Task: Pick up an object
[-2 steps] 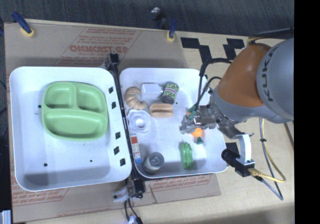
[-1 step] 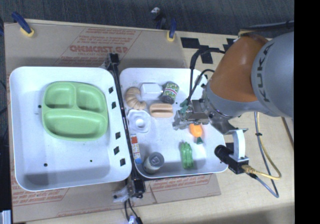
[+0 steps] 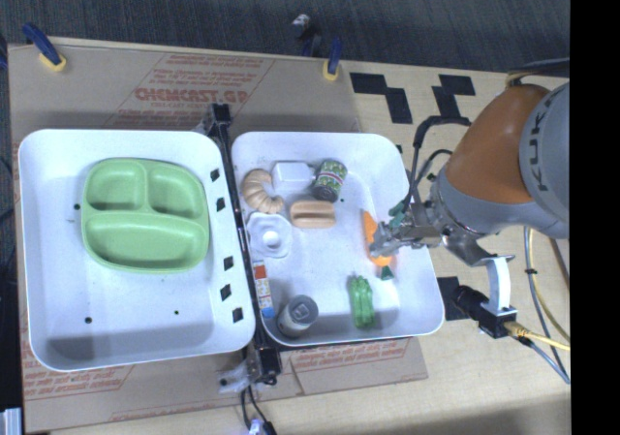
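The right bin [image 3: 291, 147] holds several small items: a croissant-like bun [image 3: 260, 190], a white block [image 3: 291, 173], a green-labelled can [image 3: 329, 179], a tan bread roll [image 3: 312, 215], a white cup [image 3: 268, 233], a grey round can [image 3: 298, 312], a green vegetable [image 3: 361, 301] and an orange carrot [image 3: 373, 234]. My gripper [image 3: 389, 241] hangs over the bin's right side, right at the carrot. The carrot lies against the fingertips, partly hidden by them.
The left bin [image 3: 39, 326] carries a green divided plate [image 3: 145, 213]. A black divider with clips [image 3: 228, 220] runs between the bins. The arm's grey and orange body [image 3: 504, 171] fills the space right of the right bin, with cables [image 3: 542, 326] trailing below.
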{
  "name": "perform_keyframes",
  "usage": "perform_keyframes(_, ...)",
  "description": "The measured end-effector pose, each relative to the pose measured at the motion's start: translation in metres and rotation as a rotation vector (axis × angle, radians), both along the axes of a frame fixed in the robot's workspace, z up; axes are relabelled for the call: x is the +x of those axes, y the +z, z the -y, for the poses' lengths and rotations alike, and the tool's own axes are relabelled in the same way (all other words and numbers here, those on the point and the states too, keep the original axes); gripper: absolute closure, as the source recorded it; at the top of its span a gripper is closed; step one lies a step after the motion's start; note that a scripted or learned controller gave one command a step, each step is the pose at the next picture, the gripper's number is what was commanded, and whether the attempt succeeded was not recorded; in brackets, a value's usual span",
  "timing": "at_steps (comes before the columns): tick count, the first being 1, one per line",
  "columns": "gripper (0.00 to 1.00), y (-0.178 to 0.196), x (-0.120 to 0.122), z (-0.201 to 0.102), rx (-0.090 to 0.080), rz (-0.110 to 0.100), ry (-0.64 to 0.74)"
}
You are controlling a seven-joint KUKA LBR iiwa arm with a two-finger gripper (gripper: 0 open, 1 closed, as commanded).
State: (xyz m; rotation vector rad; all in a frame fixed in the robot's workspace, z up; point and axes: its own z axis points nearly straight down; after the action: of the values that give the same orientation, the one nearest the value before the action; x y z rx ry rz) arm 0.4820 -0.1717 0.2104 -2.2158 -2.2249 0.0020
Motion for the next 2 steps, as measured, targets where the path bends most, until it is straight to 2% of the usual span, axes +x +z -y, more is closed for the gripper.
perform_keyframes(1, 1.00, 0.012, -0.005, -0.087, 0.000, 0.001, 0.004)
perform_keyframes(2, 1.00, -0.047, -0.006, -0.012, -0.001, -0.001, 0.002)
